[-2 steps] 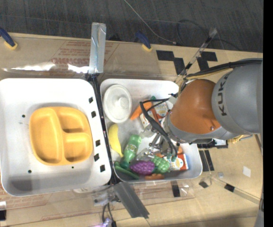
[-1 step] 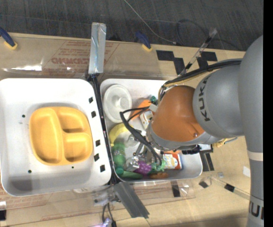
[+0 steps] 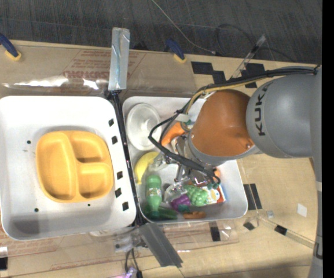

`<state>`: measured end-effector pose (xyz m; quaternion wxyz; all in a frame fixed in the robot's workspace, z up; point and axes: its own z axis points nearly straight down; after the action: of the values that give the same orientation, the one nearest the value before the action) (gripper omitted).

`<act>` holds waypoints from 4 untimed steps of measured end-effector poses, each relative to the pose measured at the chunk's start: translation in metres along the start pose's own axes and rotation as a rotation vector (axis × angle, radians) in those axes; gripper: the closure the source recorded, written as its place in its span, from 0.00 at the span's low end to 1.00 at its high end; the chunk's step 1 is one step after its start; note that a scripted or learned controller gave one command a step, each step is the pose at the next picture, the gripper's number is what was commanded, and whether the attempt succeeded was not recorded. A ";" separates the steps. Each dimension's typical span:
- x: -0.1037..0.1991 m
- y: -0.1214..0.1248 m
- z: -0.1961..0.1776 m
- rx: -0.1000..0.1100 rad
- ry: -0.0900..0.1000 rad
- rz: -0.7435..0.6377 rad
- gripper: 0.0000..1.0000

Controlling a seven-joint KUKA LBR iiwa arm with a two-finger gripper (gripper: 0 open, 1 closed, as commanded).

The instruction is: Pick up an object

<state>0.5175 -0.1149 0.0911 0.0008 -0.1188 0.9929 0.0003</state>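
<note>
Your gripper sits low in the right bin, under the orange wrist band; its fingers are buried in clutter, so you cannot tell whether they grip anything. At its 5 o'clock lie green grapes, with a purple piece just beside them. A green bottle lies at 8 o'clock. In the left bin rests a yellow divided tray.
</note>
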 end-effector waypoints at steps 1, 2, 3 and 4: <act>-0.084 -0.059 0.000 0.000 0.001 -0.226 0.00; -0.085 -0.059 -0.010 -0.001 0.000 -0.228 1.00; -0.101 -0.020 -0.092 0.002 -0.003 0.098 1.00; -0.161 0.084 -0.101 -0.001 -0.001 0.142 1.00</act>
<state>0.6535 0.0044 0.1923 0.0014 -0.0479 0.9989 0.0007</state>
